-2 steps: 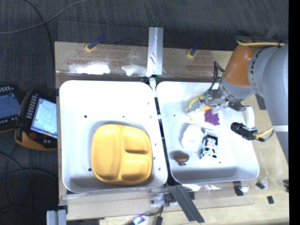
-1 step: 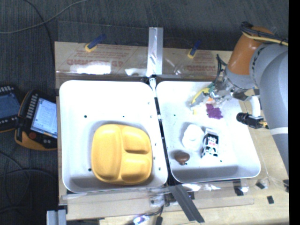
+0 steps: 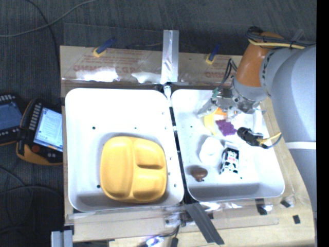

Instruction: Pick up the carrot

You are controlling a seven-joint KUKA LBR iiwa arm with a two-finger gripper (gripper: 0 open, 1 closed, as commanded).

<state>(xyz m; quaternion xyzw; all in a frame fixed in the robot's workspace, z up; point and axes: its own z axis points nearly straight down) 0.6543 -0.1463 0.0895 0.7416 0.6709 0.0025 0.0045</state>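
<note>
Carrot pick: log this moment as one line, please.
gripper: over right bin, far end | carrot: under gripper, partly hidden | grasp: unconfirmed | left bin: yellow tray

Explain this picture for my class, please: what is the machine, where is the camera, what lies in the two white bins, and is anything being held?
The grey machine with the orange band is a robot arm; it reaches in from the picture's right. The picture comes from one camera fixed above the bench, looking down at a slant. The arm's tool hangs low over the back of the right bin. Just under it shows a small orange piece, probably the carrot, beside a yellow item and a purple item. Nearer the front lie a white round thing, a black-and-white cow-patterned item and a small brown thing. The left bin holds a yellow divided tray. Whether the tool holds anything cannot be told from here.
</note>
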